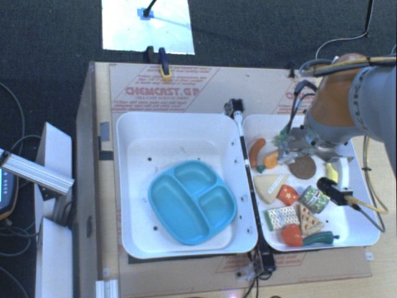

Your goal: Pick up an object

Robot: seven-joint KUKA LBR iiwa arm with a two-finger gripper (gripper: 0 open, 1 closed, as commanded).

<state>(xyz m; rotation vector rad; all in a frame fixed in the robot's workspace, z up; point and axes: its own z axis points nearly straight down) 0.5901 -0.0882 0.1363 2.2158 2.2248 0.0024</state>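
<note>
**Arm low over the right bin, no object lifted yet**

You are at the reach step. The arm comes in from the right and its gripper [291, 143] is down among the toy food in the right bin [363, 228]. It sits near the upper left part of the pile, just beside the small orange piece [270, 160] and the brown round disc [303, 166]. The wrist covers the gripper, so you cannot tell whether it is spread or pressed together, and nothing can be seen pinched in it. I judge that the pick is not done.

For the next move, you need one clear target. The objects lie close, many of them touching, so a closing grasp can catch two things or push one away. The orange-red sausage [255, 149] lies a little apart beside the bin wall and looks easier to take.

About the materials: the pieces look like hard smooth plastic, so they may slip. The pale wedge [269, 187] is flat and triangular, like cheese. The red piece [288, 195] and the tomato-like piece [293, 234] are rounded. The green-and-white box [314, 198] has flat sides, good for a grasp. The green pepper [321, 238] is long and thin.

The left bin [133, 185] holds a blue divided plate [192, 202], shallow and glossy, with three compartments. Both bins stand on a surface [186, 89] covered with printed cardboard.
</note>
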